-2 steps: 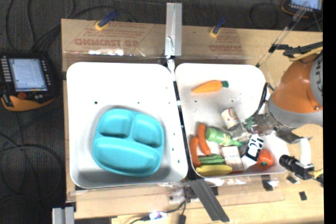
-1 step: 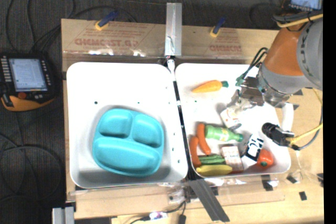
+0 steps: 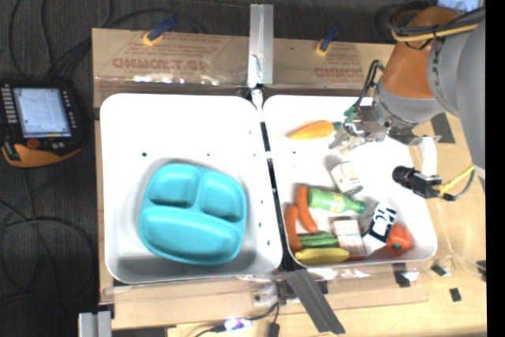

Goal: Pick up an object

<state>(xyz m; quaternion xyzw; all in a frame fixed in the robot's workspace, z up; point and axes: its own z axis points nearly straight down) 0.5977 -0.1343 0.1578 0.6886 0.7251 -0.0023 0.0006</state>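
The carrot (image 3: 312, 129) is taken as the landmark and as the likeliest target of the pick. It lies flat on the floor of the right bin (image 3: 272, 170), near that bin's far edge, with its thick end pointing toward the gripper. The gripper (image 3: 353, 136) is placed just beside the carrot's thick end, on the side from which the arm (image 3: 410, 83) reaches in. No object is seen between the fingers. Whether the fingers are spread or closed cannot be told, since the tip is small and cluttered in this view.

Nearer the camera than the carrot, a small white carton (image 3: 346, 175) and a green bottle (image 3: 335, 202) are located, and beyond these a packed cluster of play food is gathered against the near wall. Across the divider from the carrot, a blue divided plate (image 3: 192, 211) rests in the left bin (image 3: 126, 138).

The approach step is judged to be in hand; nothing has been lifted. For the next move, the fingers should be set astride the carrot, lowered, then closed across its width.
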